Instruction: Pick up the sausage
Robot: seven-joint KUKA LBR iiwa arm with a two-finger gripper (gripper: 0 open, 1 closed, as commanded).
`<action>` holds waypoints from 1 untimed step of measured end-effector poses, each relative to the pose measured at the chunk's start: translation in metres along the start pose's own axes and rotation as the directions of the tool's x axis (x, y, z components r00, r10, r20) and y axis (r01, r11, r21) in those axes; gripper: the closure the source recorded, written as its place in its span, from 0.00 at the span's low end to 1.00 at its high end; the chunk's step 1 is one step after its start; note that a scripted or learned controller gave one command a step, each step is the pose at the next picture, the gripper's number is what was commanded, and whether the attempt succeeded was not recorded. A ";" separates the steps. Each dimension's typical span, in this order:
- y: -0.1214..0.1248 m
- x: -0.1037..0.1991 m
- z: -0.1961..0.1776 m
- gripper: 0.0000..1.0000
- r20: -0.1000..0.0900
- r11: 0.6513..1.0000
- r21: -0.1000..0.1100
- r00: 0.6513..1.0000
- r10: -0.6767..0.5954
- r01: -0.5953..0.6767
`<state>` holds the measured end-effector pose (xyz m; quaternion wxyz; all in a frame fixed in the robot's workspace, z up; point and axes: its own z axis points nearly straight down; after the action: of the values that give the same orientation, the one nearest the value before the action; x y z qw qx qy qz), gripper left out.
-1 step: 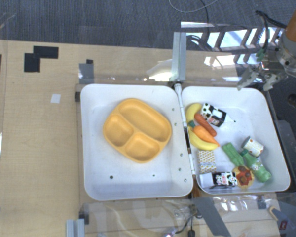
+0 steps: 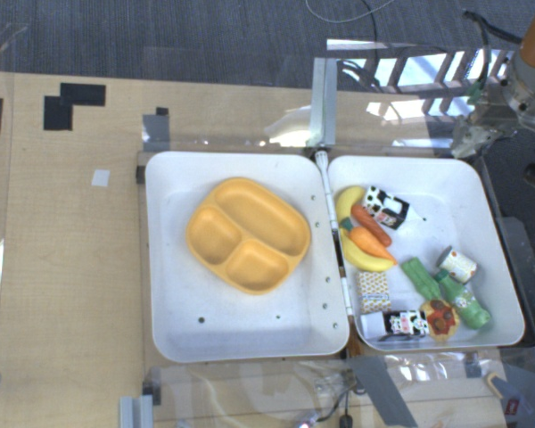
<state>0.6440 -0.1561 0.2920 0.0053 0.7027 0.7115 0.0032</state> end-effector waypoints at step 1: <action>-0.039 -0.042 -0.131 1.00 0.001 0.984 0.003 0.984 0.177 -0.177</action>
<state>0.6044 -0.1984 0.4227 0.0039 0.7630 0.6464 0.0023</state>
